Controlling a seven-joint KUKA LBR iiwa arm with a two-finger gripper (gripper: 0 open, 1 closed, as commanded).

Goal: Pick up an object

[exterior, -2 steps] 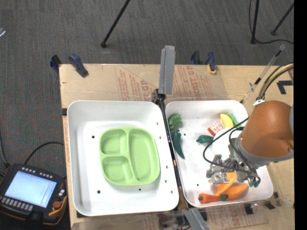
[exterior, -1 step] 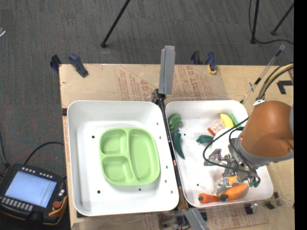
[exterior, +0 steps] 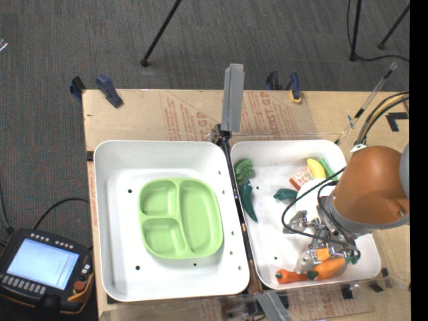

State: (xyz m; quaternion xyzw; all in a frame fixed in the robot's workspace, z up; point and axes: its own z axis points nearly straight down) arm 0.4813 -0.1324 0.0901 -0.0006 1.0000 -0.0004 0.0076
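Foreground, lower left: a teach pendant [exterior: 45,266] with a lit screen lies on the grey carpet beside the bench. The bench is topped with a cardboard sheet [exterior: 174,116] held by blue clamps [exterior: 107,89] at its far edge. On the sheet stand 2 shallow white bins side by side, with an upright grey post [exterior: 233,105] rising behind the place where they meet.

Left bin [exterior: 110,179]: holds 1 pale green divided tray [exterior: 180,217] with 3 compartments, lying flat near the bin's middle.

Right bin [exterior: 267,154]: holds several toy foods. A dark green leafy vegetable [exterior: 245,186] lies along the wall next to the left bin. A small green piece [exterior: 285,194] lies near the bin's middle. A yellow item [exterior: 315,168] and a red and white packet [exterior: 301,177] lie touching each other toward the far right corner. An orange carrot [exterior: 293,277] lies against the near wall.

Arm: its orange band [exterior: 371,182] hangs over the right side of the right bin. The gripper [exterior: 324,254] is low in the near right corner, directly over a second orange object [exterior: 329,267] that lies just beside the carrot. Whether the hand is open, closed or gripping cannot be told, as cables and wrist parts clutter that spot.
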